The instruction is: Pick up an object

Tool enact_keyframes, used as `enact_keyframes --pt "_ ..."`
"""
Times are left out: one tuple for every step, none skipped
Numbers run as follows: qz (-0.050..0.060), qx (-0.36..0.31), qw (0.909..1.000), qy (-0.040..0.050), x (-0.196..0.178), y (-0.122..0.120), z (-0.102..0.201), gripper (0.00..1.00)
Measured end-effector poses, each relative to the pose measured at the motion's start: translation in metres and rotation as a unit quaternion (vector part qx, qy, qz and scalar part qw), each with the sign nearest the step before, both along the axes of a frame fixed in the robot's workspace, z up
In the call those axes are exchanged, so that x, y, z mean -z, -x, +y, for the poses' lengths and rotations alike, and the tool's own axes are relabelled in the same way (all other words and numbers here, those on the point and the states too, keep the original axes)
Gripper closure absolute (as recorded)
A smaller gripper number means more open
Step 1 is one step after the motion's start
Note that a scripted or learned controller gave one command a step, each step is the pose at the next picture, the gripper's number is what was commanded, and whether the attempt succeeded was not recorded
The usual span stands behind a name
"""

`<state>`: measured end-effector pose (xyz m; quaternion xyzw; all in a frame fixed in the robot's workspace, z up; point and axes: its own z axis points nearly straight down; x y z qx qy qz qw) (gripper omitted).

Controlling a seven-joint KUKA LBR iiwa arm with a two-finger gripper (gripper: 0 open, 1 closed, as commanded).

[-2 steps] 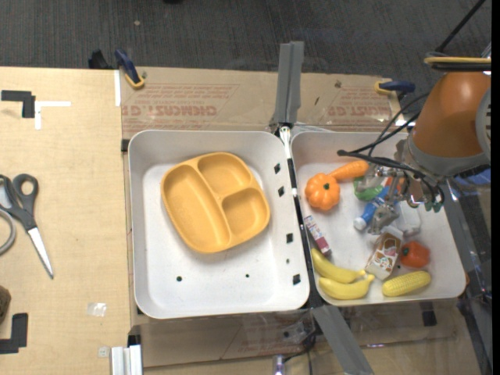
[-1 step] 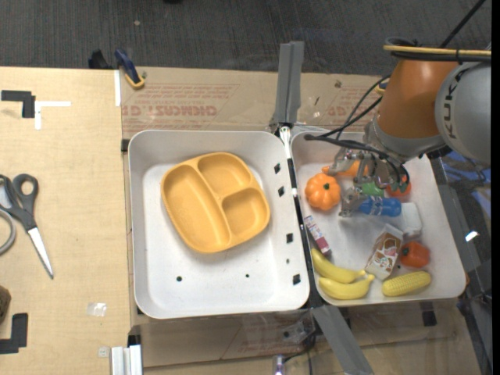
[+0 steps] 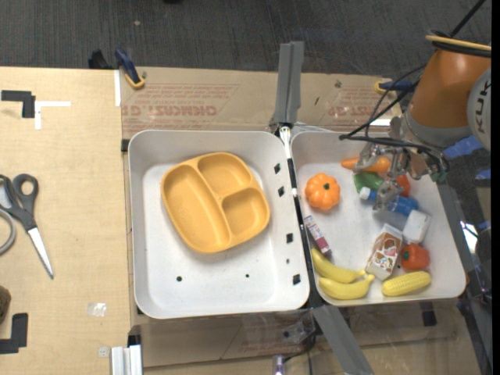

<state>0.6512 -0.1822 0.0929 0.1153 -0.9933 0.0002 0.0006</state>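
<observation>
My gripper [image 3: 396, 168] hangs low over the far right part of the right bin [image 3: 355, 223], below the orange wrist band. It sits right above a cluster of toys: an orange carrot [image 3: 366, 163], a green piece [image 3: 366, 182] and a blue bottle [image 3: 399, 204]. The gripper's body partly hides a red piece just beneath it. An orange pumpkin [image 3: 323, 191] lies to its left, apart from it.
Nearer the front of the right bin lie two bananas [image 3: 341, 277], a corn cob [image 3: 405, 283], a tomato [image 3: 415, 256], a small carton [image 3: 383, 255], a white block [image 3: 416, 226] and a thin purple bar [image 3: 316, 236]. The left bin [image 3: 148, 272] holds a yellow divided plate [image 3: 216, 200]. Scissors [image 3: 30, 219] lie on the bench.
</observation>
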Motion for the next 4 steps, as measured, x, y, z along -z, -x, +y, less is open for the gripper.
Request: enact_keyframes --pt "0.007 -0.058 0.9982 -0.0103 0.001 -0.008 -0.019 0.00" --pt "0.005 0.022 0.9997 -0.0020 0.002 -0.006 0.071 0.00" --pt "-0.003 -0.082 0.9966 -0.0001 0.000 0.058 0.012 0.00" --pt "-0.004 -0.053 0.9986 -0.0002 -0.001 0.049 0.007 0.00"
